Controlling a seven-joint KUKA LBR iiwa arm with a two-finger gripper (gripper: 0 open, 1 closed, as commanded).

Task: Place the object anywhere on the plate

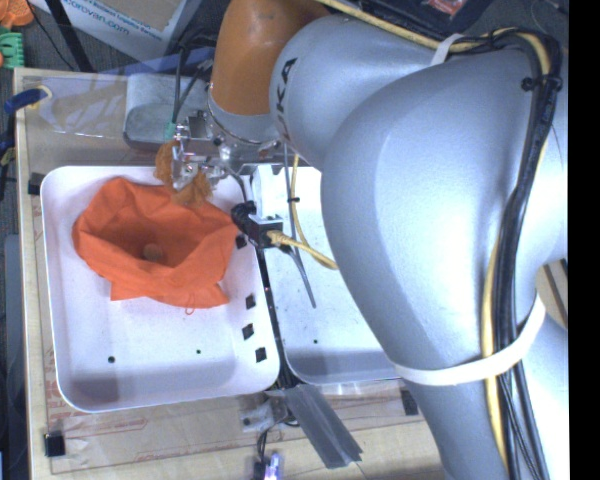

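My gripper point(188, 168) hangs over the far edge of the left bin point(80, 368), just beyond the top of a crumpled orange cloth point(160, 243). A tan-brown, fuzzy object point(192, 192) sits between its fingers, showing on both sides of them, and the gripper is shut on it. The object's lower end hangs close over the cloth's upper right edge. A small brownish spot point(153, 254) lies in the hollow of the cloth; I cannot tell what it is.
The arm's big grey body covers most of the right bin point(325, 363). A grey lump point(150, 118) lies on the bench behind the left bin. Bare white floor lies in the left bin's near half.
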